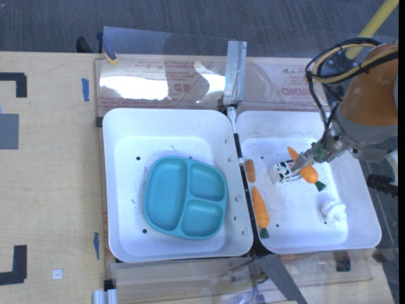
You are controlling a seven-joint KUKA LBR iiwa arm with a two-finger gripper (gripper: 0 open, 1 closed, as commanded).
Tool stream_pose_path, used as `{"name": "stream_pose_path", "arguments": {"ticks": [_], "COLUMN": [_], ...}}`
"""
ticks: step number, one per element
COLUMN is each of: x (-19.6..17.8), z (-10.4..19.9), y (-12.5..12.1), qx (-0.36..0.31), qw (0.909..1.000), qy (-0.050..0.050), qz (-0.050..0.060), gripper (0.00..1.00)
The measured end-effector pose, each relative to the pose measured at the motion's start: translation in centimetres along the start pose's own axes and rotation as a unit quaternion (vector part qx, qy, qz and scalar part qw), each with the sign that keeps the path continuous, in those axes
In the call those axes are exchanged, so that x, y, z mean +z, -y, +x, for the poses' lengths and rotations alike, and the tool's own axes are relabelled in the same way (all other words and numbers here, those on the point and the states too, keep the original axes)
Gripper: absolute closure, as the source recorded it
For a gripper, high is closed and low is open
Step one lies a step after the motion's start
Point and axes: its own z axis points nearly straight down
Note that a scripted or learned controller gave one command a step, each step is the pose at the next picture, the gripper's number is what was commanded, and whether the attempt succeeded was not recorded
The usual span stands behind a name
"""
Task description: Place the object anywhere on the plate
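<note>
A blue plate (185,197) with three compartments lies in the left bin (120,138) and has nothing on it. My gripper (286,170) is down in the right bin (354,233), near its middle. An orange toy carrot (309,174) with a green tip lies right beside the gripper, on its right. A second carrot (260,210) lies along the right bin's left wall, with its green end toward the front. A small orange piece (249,170) rests behind that carrot. A further orange bit (292,152) shows just behind the gripper.
A crumpled white object (331,209) sits in the front right of the right bin. The ridge between the two bins (239,170) separates the gripper from the plate. The arm's orange band (373,94) hangs over the right bin's back right corner.
</note>
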Motion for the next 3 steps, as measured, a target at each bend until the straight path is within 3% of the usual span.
{"name": "stream_pose_path", "arguments": {"ticks": [1, 2, 3], "x": [-0.3, -0.3, -0.3], "z": [9.3, 16.7, 16.5], "y": [-6.1, -9.2, -9.1], "qx": [0.15, 0.042, 0.044], "qw": [0.9887, 0.9991, 0.999], "qy": [-0.001, -0.002, -0.001], "qz": [0.001, 0.002, 0.002], "gripper": [1.0, 1.0, 0.0]}}
